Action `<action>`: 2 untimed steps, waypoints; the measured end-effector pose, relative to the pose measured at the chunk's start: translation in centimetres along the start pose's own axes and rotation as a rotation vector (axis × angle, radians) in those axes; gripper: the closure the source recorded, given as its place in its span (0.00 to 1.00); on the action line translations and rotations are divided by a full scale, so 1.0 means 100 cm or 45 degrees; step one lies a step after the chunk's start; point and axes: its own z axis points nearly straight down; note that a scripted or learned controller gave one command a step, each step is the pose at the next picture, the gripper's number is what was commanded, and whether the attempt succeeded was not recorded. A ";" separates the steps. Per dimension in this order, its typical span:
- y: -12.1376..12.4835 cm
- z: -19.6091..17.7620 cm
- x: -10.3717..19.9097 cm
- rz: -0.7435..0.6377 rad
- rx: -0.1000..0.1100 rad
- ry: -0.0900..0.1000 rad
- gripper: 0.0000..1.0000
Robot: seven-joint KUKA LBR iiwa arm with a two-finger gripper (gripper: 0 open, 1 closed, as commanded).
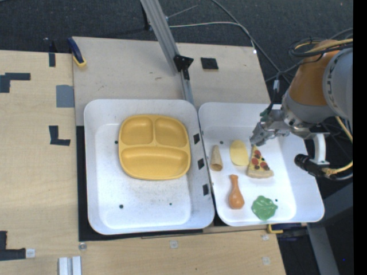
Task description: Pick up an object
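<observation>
On the desk [132, 79] sit two shallow white bins side by side. The left bin [97, 211] carries a yellow divided plate [154, 146] toward its far side. The right bin [304, 205] holds the small toy foods that are the likely targets. A pizza slice [260, 165] lies near the bin's middle, with a pale yellow piece [239, 152] just beside it on the left. A tan cone-shaped piece [216, 158] lies closer to the bin's left wall. An orange drumstick-shaped piece [235, 192] and a green leafy piece [264, 207] lie toward the near edge. The gripper [258, 140] hangs over the far half of the right bin, just above the tip of the pizza slice and beside the pale yellow piece. Whether the jaws are wide or narrow I cannot tell from this slant, and nothing is seen held between them. These look like light moulded plastic toys: stiff, smooth and probably slippery, apt to skid across the bin floor rather than break. The pizza slice lies flat and low, so it probably wants a pinch across its two straight edges near the crust. The drumstick's narrow neck would likely give the surest hold of all. The pale yellow piece is rounded and may squirt out unless taken across its short width.
</observation>
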 end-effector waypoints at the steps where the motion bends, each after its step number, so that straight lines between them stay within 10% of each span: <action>1: -0.008 -0.055 -0.005 0.000 -0.001 0.000 1.00; 2: -0.007 -0.086 -0.005 -0.002 0.002 0.001 1.00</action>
